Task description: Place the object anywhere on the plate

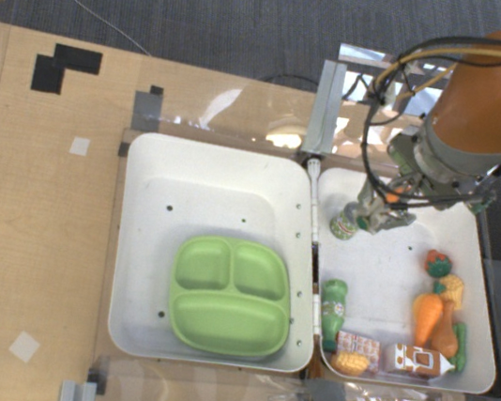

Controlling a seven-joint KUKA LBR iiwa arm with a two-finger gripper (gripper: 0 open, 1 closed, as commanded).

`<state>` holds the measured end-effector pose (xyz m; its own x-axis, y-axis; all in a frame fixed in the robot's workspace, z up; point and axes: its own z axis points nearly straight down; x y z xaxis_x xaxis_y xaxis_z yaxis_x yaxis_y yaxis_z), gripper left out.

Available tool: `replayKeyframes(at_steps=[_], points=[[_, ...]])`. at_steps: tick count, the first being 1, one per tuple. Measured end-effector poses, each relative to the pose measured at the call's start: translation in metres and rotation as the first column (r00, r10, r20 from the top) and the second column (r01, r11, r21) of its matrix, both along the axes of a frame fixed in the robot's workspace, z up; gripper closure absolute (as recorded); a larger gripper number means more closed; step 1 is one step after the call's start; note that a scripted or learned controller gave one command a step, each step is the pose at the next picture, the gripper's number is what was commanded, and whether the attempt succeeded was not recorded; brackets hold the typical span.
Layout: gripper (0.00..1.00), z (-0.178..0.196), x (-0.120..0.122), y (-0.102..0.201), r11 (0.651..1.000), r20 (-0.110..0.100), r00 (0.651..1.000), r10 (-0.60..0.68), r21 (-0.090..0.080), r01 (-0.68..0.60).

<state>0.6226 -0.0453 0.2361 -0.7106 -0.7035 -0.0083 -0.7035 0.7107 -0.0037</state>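
Camera view shows the jaws [373, 215] low over the right bin [392, 266], closed on a small green can [345, 227] that tilts out to their left. Below them, along the bin's near wall, lie a green bottle [334, 306], a corn cob [352, 362] and a small carton [416, 362]; to their lower right sit a carrot [427, 314] and a tomato [438, 264]. Well to the lower left, the green divided plate [230, 296] rests in the left bin [151, 226] on the table [26, 233].

Two shallow white bins [146, 225], one green three-compartment plastic plate [230, 294], about eight small toy food items [431, 316], one small can [345, 226] beside the gripper [377, 214]
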Motion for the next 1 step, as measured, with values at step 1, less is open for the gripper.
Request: replayKeyframes(at_steps=[1], points=[[1.00,-0.0043,-0.0367,0.0784,0.998,0.001,0.998,0.065,0.001,-0.065]])
